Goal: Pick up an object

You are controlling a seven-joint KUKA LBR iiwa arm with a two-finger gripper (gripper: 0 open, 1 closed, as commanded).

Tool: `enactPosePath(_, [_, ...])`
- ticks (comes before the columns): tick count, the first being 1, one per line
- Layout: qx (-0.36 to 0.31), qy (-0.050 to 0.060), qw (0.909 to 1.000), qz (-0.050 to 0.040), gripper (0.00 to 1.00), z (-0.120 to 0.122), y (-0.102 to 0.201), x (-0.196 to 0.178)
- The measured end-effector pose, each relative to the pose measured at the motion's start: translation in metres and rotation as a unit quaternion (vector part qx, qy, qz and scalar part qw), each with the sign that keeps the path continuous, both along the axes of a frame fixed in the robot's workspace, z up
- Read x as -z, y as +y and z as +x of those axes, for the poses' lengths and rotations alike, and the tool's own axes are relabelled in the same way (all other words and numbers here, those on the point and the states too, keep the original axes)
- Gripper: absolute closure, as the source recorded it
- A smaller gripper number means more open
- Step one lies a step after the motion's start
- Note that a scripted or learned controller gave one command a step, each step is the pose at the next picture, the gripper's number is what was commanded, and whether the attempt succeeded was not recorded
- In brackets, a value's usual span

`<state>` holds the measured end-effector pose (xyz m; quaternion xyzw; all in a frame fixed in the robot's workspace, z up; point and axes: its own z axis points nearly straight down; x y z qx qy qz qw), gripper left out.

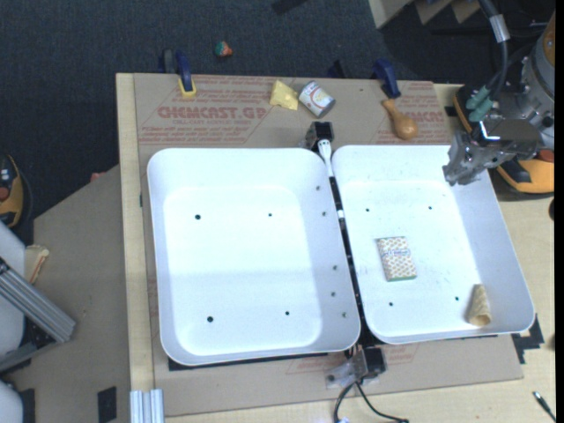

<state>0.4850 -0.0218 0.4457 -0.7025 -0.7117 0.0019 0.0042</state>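
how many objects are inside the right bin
2. A patterned flat packet lies near the middle of the right bin; a small tan cone-shaped piece sits by its near right corner. The gripper hovers over the far right rim.

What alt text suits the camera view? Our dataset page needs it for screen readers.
A grey arm's gripper hovers over the right bin's far edge; a small patterned box and a tan cone lie inside it.

Only readable thing is the red print on the brown board (220, 113) under the bins, looks like "CHEMCAST G P", and it repeats partly on the right but too cut off.
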Motion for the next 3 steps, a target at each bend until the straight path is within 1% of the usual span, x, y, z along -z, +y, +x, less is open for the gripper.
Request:
enactPosePath(1, [0.003,0.001,1.0,-0.0011,1.0,-0.007,0.068,0.086])
enactPosePath(2, [0.003,-0.013,0.9999,0.0008,1.0,0.005,0.11,-0.052])
enactPosePath(3, [0.003,0.001,1.0,-0.0023,1.0,-0.007,0.163,0.037])
